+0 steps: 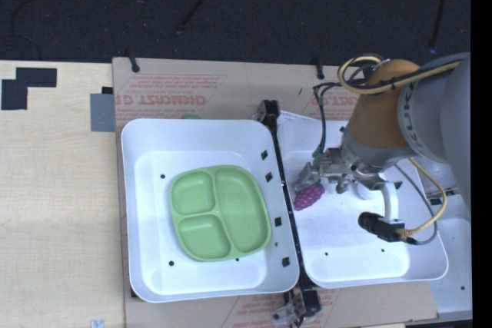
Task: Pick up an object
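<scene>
Claw point(318, 174) sits low in rt bin point(357, 261), just over a small purple lump point(309, 197) by the bin's left wall; can't tell how wide it's open or if it has hold. Lump looks knobbly, prob. a toy grape bunch: light, maybe squashy, not fragile. Best taken across its middle.

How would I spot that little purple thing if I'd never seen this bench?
Find the white bin on the picture's right. Near its left wall, just below the arm's tool, sits a small bumpy purple lump. Nothing else here is purple; the neighbouring bin holds a green divided plate.
</scene>
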`<action>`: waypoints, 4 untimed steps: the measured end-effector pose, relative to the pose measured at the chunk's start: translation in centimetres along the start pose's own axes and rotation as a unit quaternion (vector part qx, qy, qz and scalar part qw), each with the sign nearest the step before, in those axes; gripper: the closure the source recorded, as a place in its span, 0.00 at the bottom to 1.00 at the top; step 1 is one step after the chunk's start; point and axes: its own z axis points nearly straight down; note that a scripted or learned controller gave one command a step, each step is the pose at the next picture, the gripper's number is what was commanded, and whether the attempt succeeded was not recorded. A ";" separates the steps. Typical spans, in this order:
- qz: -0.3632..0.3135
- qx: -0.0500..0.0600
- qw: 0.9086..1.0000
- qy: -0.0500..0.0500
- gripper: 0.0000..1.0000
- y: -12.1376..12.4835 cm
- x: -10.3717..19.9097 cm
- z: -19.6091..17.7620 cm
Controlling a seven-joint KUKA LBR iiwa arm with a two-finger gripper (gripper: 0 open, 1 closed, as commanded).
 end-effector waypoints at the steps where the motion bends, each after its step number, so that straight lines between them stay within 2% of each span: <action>1: 0.000 -0.002 1.000 0.000 0.00 -0.1 0.1 2.7; 2: 0.003 -0.003 1.000 0.000 1.00 0.0 0.0 1.5; 3: 0.003 -0.005 1.000 -0.001 1.00 -0.2 -0.1 -2.7; 4: 0.000 -0.007 1.000 -0.001 1.00 0.0 -0.5 -9.0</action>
